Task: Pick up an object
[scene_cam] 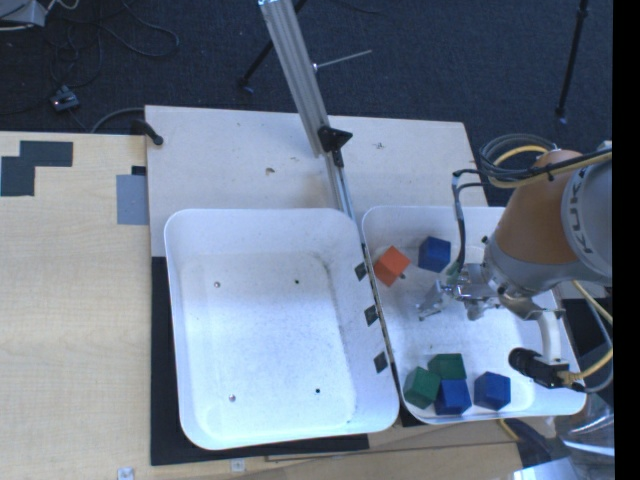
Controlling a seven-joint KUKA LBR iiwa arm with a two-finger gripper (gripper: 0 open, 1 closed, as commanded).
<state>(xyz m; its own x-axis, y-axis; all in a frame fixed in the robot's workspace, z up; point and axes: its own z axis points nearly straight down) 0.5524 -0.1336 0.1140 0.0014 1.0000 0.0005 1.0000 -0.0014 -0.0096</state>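
My gripper (452, 310) hangs over the middle of the right bin (560, 404), its fingers spread apart and nothing between them. An orange block (391, 264) lies to its upper left, by the bin's left wall. A blue block (434, 253) sits just above the gripper. Near the front of this bin, two green blocks (446, 366) (422, 386) cluster with two blue blocks (454, 396) (491, 390). The gripper touches none of them.
The left bin (200, 268) stands beside the right one, sharing a divider with black clips (371, 314). A slanted aluminium rail (300, 78) rises behind the bins. The arm's grey body and orange band (535, 218) cover the right bin's right side.
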